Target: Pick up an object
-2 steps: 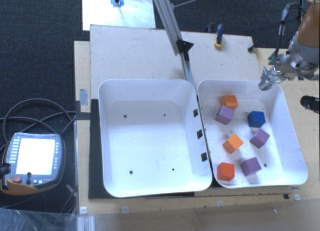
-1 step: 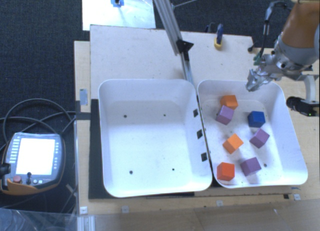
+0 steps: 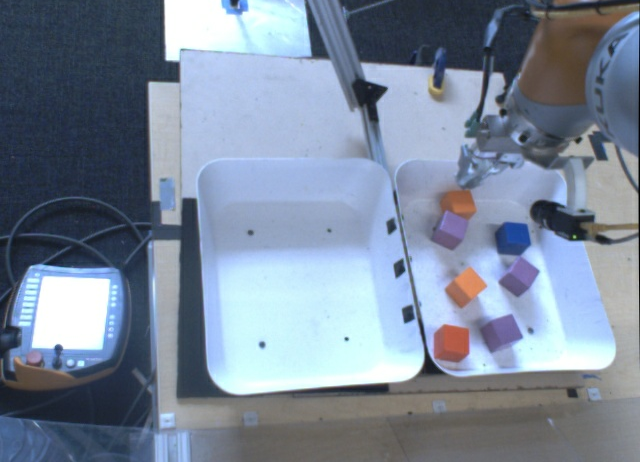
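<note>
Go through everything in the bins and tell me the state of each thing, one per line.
Gripper: above the right bin's far end, holding nothing visible.
Top orange cube: resting, just below the gripper.
Upper purple cube: resting against that orange cube.
Blue cube: resting, apart.
Right bin: holds seven cubes.
Left bin: upright, beside it.

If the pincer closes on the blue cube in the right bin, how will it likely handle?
The blue cube looks rigid with flat faces, so it should probably grip squarely and slide rather than roll. It sits apart from its neighbours, so a push likely disturbs nothing at first.
</note>
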You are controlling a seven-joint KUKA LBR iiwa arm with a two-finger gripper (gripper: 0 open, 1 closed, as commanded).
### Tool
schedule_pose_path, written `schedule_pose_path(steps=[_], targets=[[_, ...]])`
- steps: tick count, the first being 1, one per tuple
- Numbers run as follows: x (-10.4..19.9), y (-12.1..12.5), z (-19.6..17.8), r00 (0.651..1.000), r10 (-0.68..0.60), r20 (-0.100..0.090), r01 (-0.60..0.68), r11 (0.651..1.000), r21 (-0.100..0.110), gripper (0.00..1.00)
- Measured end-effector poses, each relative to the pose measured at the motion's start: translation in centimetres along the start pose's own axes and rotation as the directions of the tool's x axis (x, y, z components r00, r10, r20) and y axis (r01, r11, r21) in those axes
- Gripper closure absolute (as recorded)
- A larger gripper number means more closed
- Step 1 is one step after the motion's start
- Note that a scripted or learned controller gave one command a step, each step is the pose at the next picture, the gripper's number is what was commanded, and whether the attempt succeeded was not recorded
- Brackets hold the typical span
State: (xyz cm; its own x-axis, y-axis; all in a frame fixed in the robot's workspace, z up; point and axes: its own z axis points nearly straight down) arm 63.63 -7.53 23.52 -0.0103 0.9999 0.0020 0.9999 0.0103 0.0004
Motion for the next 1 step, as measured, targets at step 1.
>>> schedule_pose_path(steps=[1], targets=[[5.2,-1.11,0.54,1.0,0.0,0.0,0.0,1.0,0.001,1.0]])
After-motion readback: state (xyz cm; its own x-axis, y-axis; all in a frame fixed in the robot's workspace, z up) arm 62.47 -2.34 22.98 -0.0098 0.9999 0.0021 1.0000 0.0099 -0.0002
